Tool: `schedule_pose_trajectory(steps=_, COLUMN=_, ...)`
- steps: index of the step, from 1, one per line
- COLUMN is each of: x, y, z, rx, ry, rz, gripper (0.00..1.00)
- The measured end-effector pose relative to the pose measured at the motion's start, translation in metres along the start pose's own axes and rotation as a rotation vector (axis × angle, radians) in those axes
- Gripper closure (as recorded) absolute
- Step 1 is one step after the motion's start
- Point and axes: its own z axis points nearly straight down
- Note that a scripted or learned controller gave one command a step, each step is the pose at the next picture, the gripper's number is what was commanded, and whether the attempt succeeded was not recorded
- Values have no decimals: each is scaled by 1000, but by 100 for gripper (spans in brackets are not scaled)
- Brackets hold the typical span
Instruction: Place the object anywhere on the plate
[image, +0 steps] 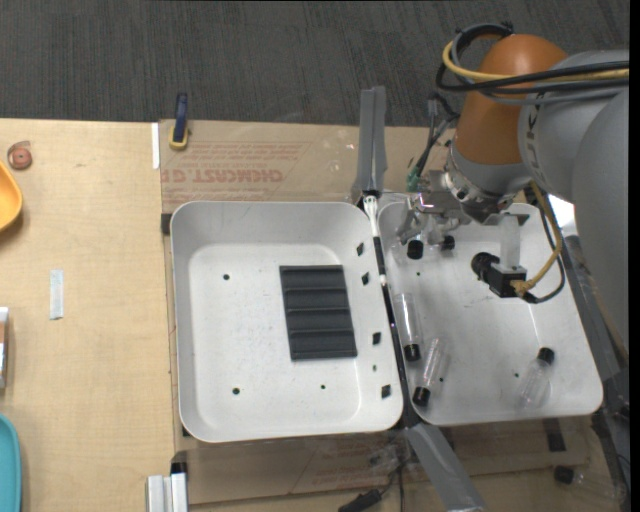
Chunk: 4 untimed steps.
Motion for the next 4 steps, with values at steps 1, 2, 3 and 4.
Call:
schedule_pose_trajectory(steps=1, x=65, y=-9, z=0, rx=1, ry=0, rz=-43, gripper=100)
schedule_pose_trajectory(steps=2, x=132, y=27, z=-11, rx=-1, ry=-1, rz=-150, gripper=100)
schedule_pose_trajectory(steps=3, x=174, y=27, z=-6, rx=-2, ry=-1, rz=-290, gripper=100)
schedule_pose_trajectory(steps=4, x=210, y=26, z=-29, rx=-2, ry=-1, rz=-418, gripper=100)
